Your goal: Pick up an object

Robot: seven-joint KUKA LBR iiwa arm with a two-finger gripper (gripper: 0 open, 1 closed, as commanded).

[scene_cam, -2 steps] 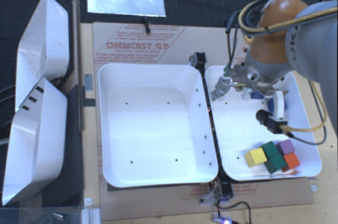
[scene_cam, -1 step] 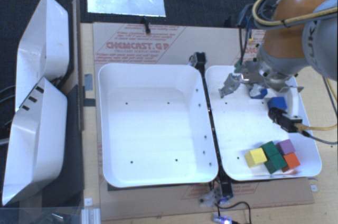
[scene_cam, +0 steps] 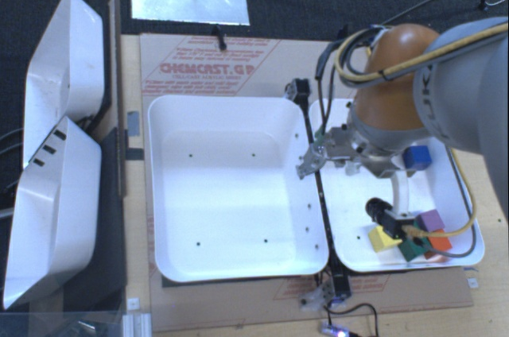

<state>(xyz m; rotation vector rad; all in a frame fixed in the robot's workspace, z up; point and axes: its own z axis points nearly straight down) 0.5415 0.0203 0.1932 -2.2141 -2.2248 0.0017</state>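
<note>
Item: hand (scene_cam: 316, 156) above the right bin's (scene_cam: 350, 204) left rim; open or closed, cannot tell.
Contents, same bin: blue block (scene_cam: 416, 158) behind the hand; yellow block (scene_cam: 384, 240), green block (scene_cam: 411, 249), purple block (scene_cam: 431, 220), orange block (scene_cam: 438, 245) clustered in the near corner, apart from it.

The grey arm (scene_cam: 465, 89) reaches in from the right side, and its orange band (scene_cam: 398, 77) curves downward above the wrist. The hand (scene_cam: 314, 159) sticks out from the wrist toward the left, slightly slanted.
</note>
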